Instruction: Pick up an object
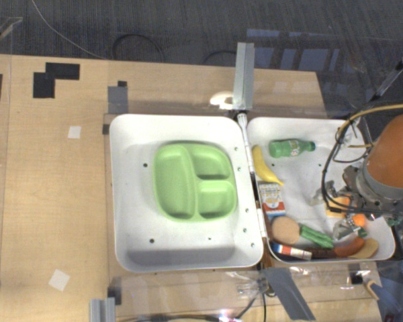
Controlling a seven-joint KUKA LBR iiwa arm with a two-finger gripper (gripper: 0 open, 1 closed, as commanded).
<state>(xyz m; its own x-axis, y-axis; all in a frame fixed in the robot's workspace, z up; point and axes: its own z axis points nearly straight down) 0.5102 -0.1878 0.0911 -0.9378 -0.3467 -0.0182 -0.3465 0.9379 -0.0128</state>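
Note:
The right bin (302, 129) holds a green bottle (290, 147) lying at the back and a yellow banana (263, 166) along the left wall. In front of the banana are a small printed carton (272, 198) and a tan round object (286, 230). A green stick-shaped item (317, 236), a red and white marker (292, 251) and a red-brown item (352, 247) lie along the front wall. My gripper (346, 221) reaches down into the bin's right front corner, next to small orange pieces (358, 220). The arm's wrist and cables hide what lies under it.
The left bin (131, 247) carries a green divided plate (193, 181) in its middle. A metal post (244, 76) stands behind the seam between the bins. The arm's orange band (396, 154) and black cables (332, 159) hang over the right bin's right side.

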